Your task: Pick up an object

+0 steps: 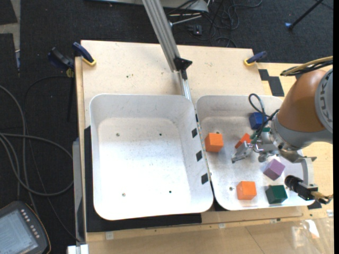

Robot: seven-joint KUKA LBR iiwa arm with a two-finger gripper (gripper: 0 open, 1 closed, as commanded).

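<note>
Here the grey robot arm with the orange band (302,107) reaches in from the right, over the right white bin (222,106). Its metal two-finger gripper (241,153) hangs low inside that bin. The fingers look close together, with only a narrow gap, but they are small and a bit blurry. A small red-orange piece (243,140) sits right by the fingers. I cannot tell if the fingers pinch it or just touch it.

An orange block (214,142) lies just to the left of the gripper, apart from it. A second orange block (246,190) lies near the front edge of the same bin. A dark green block (276,193) is just beside that one, on its right. A light purple block (274,169) lies under the arm's wrist, near the gripper. A blue thing (258,119) sits behind the gripper, close to the arm.

The left white bin (100,110) stands beside the right one on the pale wooden bench (137,67).
</note>
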